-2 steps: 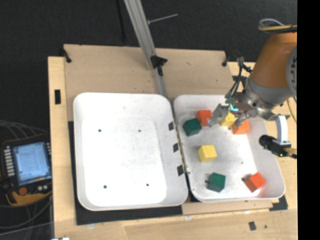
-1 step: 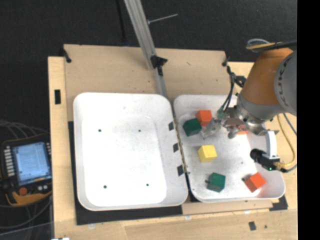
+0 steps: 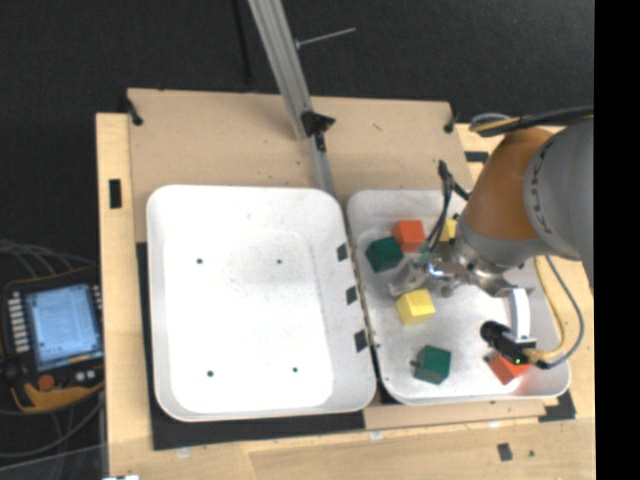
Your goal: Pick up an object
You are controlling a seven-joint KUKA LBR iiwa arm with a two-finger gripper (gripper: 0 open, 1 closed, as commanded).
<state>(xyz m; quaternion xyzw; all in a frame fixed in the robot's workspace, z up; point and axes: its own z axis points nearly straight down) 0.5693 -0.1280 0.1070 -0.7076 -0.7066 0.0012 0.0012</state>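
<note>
- The worktop (image 3: 250, 138) holds two white bins side by side
- The left bin (image 3: 250, 298) sits just beside the right bin (image 3: 470, 393); their edges nearly touch
- The blocks all lie in the right bin
- An orange block (image 3: 409, 233) lies near the top of the right bin
- A green block (image 3: 383, 254) sits just left of the orange block, touching or nearly touching it
- A yellow block (image 3: 416, 307) lies near the middle of the right bin
- A second green block (image 3: 432, 364) lies near the bottom of the right bin
- A red block (image 3: 505, 368) lies in the right bin's lower right corner, partly hidden by a black part of the arm
- The arm (image 3: 520, 203) reaches over the right bin from its right side
- The jaws (image 3: 428, 268) hang between the green block and the yellow block; I cannot tell if they are wide or narrow
- A tablet (image 3: 60, 323) lies well to the left of the left bin
</note>
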